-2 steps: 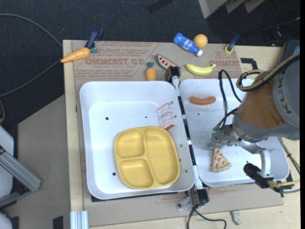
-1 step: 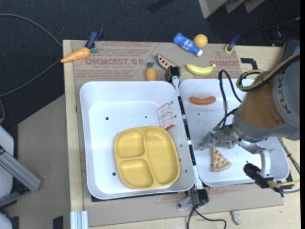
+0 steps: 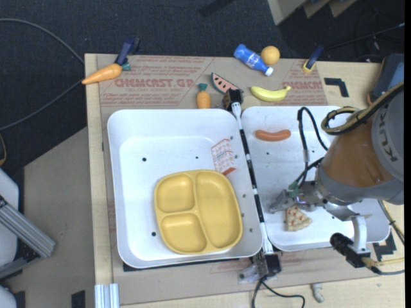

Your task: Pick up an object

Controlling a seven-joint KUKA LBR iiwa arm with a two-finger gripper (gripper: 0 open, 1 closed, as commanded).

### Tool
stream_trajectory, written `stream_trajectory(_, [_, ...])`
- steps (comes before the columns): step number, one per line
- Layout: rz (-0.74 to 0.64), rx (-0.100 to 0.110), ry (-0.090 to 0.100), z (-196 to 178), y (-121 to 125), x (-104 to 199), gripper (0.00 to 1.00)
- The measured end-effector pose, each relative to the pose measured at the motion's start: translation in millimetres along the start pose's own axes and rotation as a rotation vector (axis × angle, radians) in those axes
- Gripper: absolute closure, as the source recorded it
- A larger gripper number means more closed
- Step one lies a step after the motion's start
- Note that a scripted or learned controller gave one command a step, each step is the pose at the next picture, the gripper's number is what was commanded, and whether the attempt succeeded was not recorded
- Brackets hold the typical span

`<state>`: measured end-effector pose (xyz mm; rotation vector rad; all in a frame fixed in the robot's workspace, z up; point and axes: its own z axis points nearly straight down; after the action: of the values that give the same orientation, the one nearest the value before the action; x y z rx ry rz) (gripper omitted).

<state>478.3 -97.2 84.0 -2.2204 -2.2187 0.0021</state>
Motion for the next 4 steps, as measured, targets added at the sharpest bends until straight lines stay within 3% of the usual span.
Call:
stream_trajectory(1, [0.0,-0.006,-0.003,-73,51,-50,0.0])
stream_trajectory(2, [-0.001,-0.002,0.0,0,13,-10,0.0])
stream_trajectory(3, [0.0,0.0,0.001,0,0,-4,0.0])
stream_trajectory(4, [0.0,-0.005,-0.002,-71,17,-43,0.0])
